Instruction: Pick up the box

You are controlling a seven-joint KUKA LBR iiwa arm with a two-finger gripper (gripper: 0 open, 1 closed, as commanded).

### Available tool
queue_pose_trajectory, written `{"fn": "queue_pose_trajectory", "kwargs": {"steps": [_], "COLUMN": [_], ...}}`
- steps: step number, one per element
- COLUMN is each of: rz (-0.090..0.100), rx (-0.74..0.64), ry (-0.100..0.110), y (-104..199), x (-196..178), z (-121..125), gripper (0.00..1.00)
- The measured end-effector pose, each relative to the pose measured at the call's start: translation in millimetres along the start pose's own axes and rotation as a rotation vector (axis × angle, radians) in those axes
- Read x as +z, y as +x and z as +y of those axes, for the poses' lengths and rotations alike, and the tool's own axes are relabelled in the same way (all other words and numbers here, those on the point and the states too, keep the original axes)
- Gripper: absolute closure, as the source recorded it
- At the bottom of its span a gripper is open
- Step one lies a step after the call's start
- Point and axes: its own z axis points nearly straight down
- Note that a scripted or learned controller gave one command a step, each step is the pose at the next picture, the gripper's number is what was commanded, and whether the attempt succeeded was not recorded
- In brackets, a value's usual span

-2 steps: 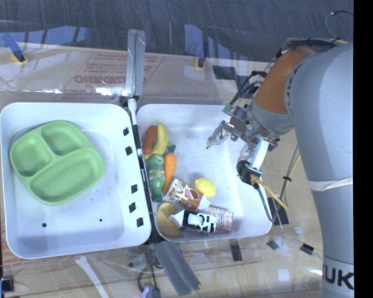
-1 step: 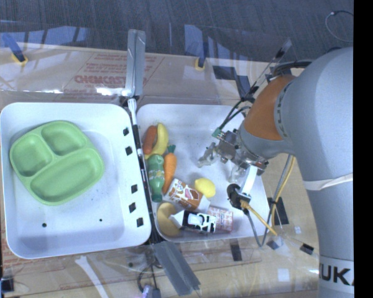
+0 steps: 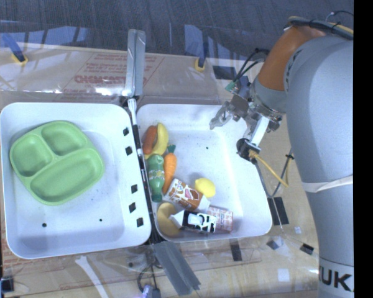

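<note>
A: Bench first?

B: Wood-tone bench top under clear sheeting, two shallow white bins side by side. Left bin holds a green divided plate, sitting toward its far-left part.

A: Right bin?

B: Right bin has everything piled along its left wall and near edge. Far end of the pile: a banana beside an orange-brown piece. Just nearer, a green bottle-shaped item and a carrot, side by side. A lemon lies right of those.

A: The box?

B: Box, orange and white carton, lying tilted in the near-left part of the right bin, touching the lemon on its right. A black-and-white pack and a reddish printed packet lie just nearer, with a pale yellow bowl-like thing at the near-left corner.

A: You?

B: My gripper hangs over the far-right part of the right bin, well apart from the box. Nothing between my fingers. Whether my jaws are apart or together, I cannot tell from this angle. Arm comes in from the right, orange band above the wrist.
</note>
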Motion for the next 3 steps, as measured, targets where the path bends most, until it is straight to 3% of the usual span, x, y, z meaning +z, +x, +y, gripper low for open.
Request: {"fn": "queue_pose_trajectory", "kwargs": {"steps": [1,2,3], "rz": [-0.002,-0.001,-0.001], "rx": [-0.051,-0.131,-0.113], "ry": [0.005,0.000,0.002], "y": [-43.1,-28.5,-39.0], "x": [63.8,-31.2,81.0], "z": [-78.9,-36.9,-66.7], "gripper": [0.00,0.00,0.00]}}
